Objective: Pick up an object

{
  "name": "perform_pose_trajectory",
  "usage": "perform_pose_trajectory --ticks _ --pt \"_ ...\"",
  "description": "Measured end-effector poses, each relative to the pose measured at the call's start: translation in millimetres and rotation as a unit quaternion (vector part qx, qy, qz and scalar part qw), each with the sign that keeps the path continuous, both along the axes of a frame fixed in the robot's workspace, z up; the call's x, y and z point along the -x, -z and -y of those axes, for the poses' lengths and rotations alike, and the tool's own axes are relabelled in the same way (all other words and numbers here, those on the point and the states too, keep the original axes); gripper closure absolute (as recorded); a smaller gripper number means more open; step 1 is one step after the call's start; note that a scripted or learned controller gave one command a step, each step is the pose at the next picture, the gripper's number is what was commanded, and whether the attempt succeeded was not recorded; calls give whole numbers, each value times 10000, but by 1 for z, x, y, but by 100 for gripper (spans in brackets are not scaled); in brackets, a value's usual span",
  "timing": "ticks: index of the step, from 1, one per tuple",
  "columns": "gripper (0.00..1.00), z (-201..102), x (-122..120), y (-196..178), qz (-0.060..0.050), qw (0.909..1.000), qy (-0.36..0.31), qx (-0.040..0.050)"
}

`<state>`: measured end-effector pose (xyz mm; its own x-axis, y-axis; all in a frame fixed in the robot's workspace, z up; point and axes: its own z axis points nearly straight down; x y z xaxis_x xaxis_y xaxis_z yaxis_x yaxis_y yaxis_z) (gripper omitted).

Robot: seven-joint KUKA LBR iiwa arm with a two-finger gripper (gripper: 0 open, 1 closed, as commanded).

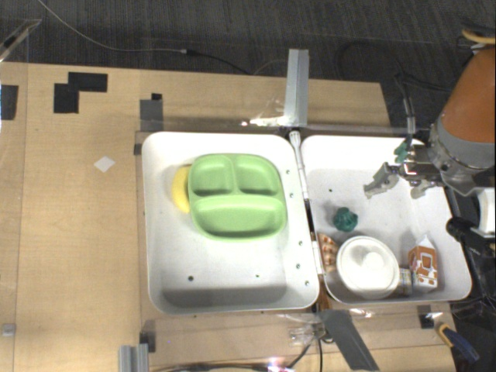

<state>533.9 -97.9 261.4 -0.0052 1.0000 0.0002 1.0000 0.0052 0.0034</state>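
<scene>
My gripper (399,183) hangs over the upper part of the right bin (333,157), its two fingers spread open with nothing between them. A small teal object (345,220) lies below and to the left of it, apart from the fingers. Further toward the front are a white bowl (366,266), an orange and white carton (423,266) and a small brown patterned item (327,250) at the bin's left wall. The left bin (225,285) holds a green divided plate (236,194), with a yellow object (180,190) partly hidden beneath its left edge.
A grey metal post (297,87) stands behind the seam between the bins. The arm's orange band (473,99) fills the right side above the right bin. Black markers (77,90) sit on the wooden bench at the far left.
</scene>
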Motion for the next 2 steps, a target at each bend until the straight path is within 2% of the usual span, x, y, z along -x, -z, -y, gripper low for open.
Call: perform_pose_trajectory --ticks 1,2 --pt "0 -33 -9 77 -5 9994 -333 1" --pt "0 -13 -21 168 5 9970 -778 4"
